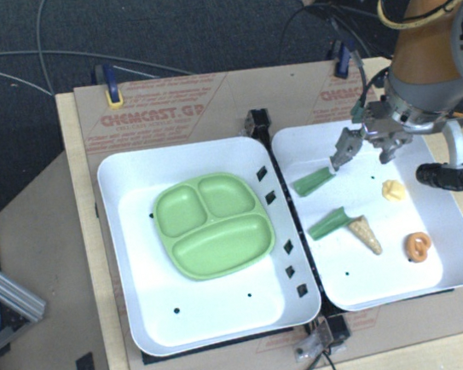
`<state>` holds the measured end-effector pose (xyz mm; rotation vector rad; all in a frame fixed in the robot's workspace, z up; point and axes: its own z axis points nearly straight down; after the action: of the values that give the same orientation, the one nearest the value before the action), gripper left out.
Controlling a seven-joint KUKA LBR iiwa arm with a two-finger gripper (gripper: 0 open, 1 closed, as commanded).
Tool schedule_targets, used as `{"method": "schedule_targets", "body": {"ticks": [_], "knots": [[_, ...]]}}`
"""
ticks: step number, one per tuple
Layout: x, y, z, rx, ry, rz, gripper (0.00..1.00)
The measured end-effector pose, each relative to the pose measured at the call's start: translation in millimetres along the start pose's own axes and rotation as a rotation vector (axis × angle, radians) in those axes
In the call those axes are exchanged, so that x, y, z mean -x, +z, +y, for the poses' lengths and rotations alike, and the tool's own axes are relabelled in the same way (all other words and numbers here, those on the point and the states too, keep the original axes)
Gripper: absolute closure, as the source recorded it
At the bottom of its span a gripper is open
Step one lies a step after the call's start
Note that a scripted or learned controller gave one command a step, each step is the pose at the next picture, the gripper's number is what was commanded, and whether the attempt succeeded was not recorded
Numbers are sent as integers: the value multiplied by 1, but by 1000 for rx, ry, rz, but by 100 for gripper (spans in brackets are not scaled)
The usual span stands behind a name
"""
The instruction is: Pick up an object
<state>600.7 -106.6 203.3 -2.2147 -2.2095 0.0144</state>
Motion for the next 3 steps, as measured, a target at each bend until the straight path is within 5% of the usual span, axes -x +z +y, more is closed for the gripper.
{"method": "schedule_targets", "body": {"ticks": [1, 3], "knots": [[0, -8, 3, 15, -3, -2, 0], [-5, 85, -1, 9, -2, -1, 0]]}}
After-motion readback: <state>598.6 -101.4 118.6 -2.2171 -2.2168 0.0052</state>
